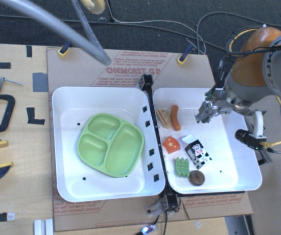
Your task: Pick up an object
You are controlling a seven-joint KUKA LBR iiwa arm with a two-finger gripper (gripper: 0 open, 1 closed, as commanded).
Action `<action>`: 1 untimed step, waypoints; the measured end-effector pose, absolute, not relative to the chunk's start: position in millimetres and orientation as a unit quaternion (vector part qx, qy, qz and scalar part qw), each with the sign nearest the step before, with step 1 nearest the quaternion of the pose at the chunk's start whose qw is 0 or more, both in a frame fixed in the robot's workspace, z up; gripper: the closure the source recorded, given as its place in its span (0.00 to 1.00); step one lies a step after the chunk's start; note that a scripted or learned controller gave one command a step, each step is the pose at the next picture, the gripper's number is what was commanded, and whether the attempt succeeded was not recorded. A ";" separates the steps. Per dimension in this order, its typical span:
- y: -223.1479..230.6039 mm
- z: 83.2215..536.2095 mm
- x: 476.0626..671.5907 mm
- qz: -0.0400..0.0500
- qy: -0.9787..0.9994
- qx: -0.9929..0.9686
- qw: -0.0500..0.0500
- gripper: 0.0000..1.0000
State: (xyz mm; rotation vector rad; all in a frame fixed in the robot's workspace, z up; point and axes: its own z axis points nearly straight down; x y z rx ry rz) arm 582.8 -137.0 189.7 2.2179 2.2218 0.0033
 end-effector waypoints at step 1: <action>-131.7 234.3 579.5 0.001 0.708 0.706 0.001 1.00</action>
